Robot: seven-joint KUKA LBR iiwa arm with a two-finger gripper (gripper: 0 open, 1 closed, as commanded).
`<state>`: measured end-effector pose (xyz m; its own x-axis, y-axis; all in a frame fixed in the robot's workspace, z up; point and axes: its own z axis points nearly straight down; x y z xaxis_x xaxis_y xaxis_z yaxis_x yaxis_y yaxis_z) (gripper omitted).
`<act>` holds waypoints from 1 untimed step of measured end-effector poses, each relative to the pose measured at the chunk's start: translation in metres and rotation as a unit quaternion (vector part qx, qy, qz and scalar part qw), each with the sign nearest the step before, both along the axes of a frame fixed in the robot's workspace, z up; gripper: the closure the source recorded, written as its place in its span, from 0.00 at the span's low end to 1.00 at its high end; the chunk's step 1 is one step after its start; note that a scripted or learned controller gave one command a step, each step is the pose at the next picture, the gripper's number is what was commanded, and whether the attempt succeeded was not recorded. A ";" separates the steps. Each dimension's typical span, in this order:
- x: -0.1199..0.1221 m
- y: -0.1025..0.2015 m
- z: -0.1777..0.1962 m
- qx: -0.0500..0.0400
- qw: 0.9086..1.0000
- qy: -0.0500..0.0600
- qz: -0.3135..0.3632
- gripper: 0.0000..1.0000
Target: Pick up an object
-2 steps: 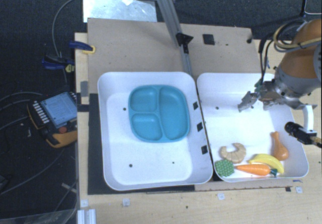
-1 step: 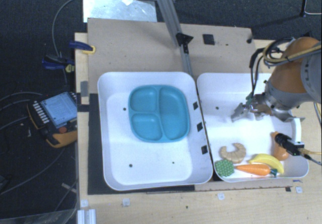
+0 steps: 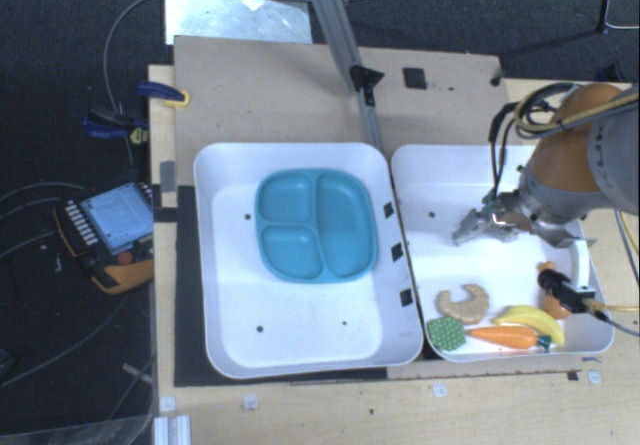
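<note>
The gripper is seen spread open above the right bin, grasping nothing. Along that bin's near edge are clustered a knobbly tan pastry, smooth banana, tapered carrot and bumpy broccoli. A glossy blue compartment plate is set in the left bin.

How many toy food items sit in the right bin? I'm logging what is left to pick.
4, all near its front edge: a tan croissant, a green piece at the front-left corner, an orange carrot, and a yellow banana. The arm may hide others.
</note>
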<state>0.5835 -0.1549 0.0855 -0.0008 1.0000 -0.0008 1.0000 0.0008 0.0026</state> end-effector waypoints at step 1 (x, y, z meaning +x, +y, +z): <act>0.003 0.000 0.014 -0.001 1.000 -0.004 0.000 1.00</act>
<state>0.5862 -0.1551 0.0992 -0.0010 1.0000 -0.0019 0.9999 0.0010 0.0113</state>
